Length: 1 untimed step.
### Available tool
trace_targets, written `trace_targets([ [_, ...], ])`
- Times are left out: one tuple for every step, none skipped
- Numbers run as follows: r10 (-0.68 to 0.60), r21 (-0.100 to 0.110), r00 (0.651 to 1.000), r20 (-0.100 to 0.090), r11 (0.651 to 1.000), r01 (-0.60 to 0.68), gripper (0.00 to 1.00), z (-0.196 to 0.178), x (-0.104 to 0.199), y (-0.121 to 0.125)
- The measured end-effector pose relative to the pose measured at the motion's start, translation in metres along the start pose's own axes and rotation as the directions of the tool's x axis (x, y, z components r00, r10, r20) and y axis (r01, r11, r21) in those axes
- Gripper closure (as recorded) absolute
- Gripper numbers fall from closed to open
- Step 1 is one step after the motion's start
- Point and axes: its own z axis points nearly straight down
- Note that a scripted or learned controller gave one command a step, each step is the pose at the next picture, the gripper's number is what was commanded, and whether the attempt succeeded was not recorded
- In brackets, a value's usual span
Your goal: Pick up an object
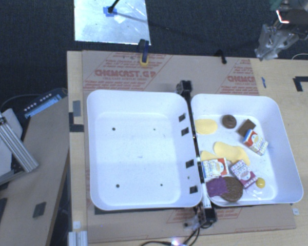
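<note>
The right bin (283,137) holds several small items. Among them are a brown round piece (228,121), a brown block (247,126), a red and white carton (255,142), two flat yellow pieces (206,126) (231,151), a red and white packet (215,167), a pink packet (242,171), a dark round cookie (228,188) and a small yellow ball (260,182). My gripper (271,41) hangs at the top right, beyond the bench's back corner and well away from both bins. Nothing shows in its grasp.
The left bin (92,137) lies beside the right one, joined by a black hinge strip (191,137). A shiny metal sheet (112,14) lies on the floor behind the bench. A yellow and blue clamp (143,53) stands at the bench's back edge.
</note>
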Motion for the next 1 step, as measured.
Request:
trace_targets([
  [0.003, -0.002, 1.0, 0.002, 1.0, -0.003, 0.0, 0.0002, -0.0024, 0.0021],
])
